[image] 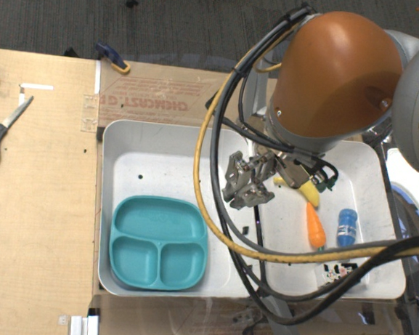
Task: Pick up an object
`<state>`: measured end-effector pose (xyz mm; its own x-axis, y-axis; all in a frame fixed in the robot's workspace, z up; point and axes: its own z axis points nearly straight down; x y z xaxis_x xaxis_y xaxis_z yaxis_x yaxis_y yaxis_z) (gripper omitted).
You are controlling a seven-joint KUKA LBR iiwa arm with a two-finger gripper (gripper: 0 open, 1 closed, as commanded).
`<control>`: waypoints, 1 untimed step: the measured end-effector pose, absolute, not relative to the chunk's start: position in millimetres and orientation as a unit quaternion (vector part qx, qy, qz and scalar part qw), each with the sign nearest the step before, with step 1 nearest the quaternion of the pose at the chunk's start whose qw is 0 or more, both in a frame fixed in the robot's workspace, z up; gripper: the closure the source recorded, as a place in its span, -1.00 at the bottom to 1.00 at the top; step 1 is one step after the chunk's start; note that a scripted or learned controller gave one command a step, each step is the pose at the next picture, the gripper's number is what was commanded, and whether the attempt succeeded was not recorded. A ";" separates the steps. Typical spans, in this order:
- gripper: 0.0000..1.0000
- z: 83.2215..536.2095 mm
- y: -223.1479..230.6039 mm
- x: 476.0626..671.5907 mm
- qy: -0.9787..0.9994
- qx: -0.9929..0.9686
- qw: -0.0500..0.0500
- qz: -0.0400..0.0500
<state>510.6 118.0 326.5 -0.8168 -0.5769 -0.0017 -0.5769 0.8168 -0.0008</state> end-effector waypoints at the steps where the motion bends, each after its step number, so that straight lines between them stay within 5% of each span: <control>1: 1.00 262.3 225.4 502.1 0.916 -0.402 0.001 0.001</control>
<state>502.1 225.4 262.3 -0.6769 -0.7361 -0.0026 -0.7361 0.6769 0.0001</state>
